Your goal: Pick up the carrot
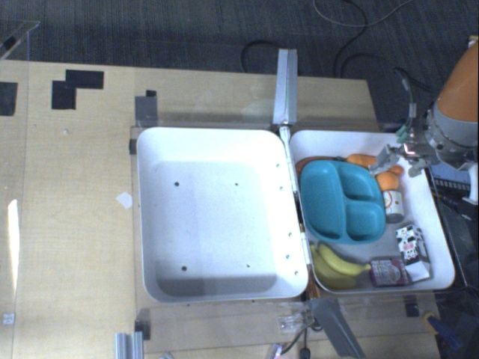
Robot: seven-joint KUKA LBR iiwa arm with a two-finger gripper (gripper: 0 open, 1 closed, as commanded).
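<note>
arm: grey KUKA arm with orange band [458, 99] is seen entering from the right, wrist angled down-left over the far right corner of the right bin.
gripper: 2-finger metal gripper [394, 158] is positioned low at the far right part of the right shallow white bin [441, 238], its tip just beside the orange pieces.
gripper state: cannot be told; nothing is seen gripped.
carrot: orange carrot [388, 178] lies in the right bin, touching the far right edge of the teal divided plastic tray [343, 200], just below the gripper tip; a 2nd orange piece [361, 160] is seen just behind the tray.
other contents: yellow banana [334, 265] at the near edge, small dark purple packet [387, 272] beside it, black-and-white patterned item [409, 243] near the right wall.
left bin: left shallow white bin [150, 223] sits beside the right one.
</note>
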